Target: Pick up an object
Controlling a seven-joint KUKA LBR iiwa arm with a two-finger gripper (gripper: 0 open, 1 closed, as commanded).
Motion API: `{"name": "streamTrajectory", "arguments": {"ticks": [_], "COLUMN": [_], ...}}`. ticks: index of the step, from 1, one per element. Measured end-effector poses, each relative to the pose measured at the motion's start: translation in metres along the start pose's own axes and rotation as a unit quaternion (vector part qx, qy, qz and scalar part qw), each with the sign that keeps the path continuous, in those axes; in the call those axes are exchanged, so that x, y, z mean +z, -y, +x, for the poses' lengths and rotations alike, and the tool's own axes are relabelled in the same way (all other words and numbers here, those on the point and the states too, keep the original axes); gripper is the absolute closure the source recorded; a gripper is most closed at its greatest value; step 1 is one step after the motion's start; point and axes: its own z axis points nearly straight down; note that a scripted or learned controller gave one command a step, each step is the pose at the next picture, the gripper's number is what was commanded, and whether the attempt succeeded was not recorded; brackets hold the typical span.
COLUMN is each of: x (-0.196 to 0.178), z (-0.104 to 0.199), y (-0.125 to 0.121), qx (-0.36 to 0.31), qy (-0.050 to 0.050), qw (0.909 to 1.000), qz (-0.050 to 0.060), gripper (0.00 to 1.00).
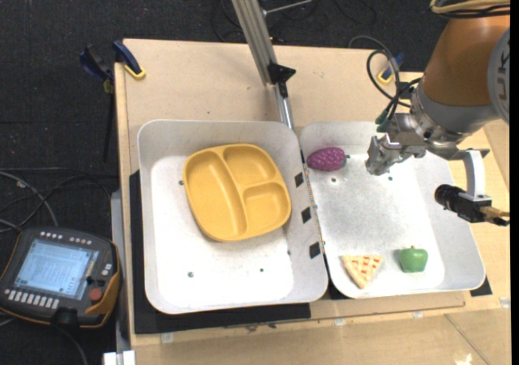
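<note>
Just left of the claw [379,162], purple grapes [326,158].

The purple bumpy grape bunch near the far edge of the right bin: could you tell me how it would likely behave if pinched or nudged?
The purple bumpy grape bunch looks like a small moulded toy, so it is probably light and fairly stiff. Its rounded, oval shape suggests it could roll or skid on the smooth white right bin if nudged. The knobbly surface may give fingers some purchase, though a pinch off-centre might squirt it aside.
</note>
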Motion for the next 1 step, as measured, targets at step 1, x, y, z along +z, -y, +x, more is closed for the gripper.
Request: {"name": "streamTrajectory", "arguments": {"ticks": [1], "x": [0.0121], "z": [0.0459], "y": [0.0059], "qx": [0.000], "qy": [0.000], "qw": [1.0000], "qz": [0.000], "gripper": [1.00]}}
